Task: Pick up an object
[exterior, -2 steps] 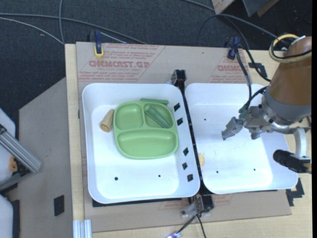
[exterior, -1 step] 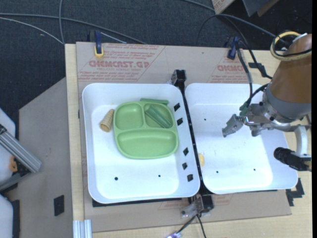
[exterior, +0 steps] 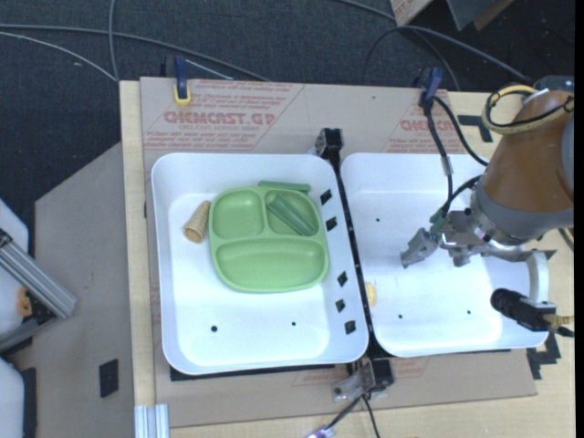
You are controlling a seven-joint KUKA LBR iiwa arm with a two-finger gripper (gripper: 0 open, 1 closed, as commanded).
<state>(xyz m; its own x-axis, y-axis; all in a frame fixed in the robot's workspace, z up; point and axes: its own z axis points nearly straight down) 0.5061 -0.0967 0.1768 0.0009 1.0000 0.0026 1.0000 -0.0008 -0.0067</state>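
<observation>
1. a brown board (exterior: 228,117) printed with red lettering covers the bench, held at its far edge by a yellow-handled clamp (exterior: 182,82) and a blue clamp (exterior: 429,85).
2. two shallow white bins sit side by side on the board: the left bin (exterior: 182,327) and the right bin (exterior: 429,331), touching along a shared rim marked with small black tabs.
3. around the bench the floor is dark carpet, with grey cables (exterior: 109,35) running across it at the far side.
4. a green divided plate (exterior: 267,255) lies in the left bin, towards the far half.
5. a darker green object (exterior: 294,213) rests in the plate's far right compartment.
6. a small tan cone (exterior: 195,223) lies on the bin floor just beside the plate's left edge.
7. a small yellowish piece (exterior: 370,293) sits at the right bin's left wall, by the shared rim.
8. the arm (exterior: 529,162), orange band above grey wrist, enters from the right and hangs over the right bin.
9. the gripper (exterior: 420,247) points left over that bin's middle; whether its claw is wide or narrow cannot be told, and nothing is seen between it.
</observation>
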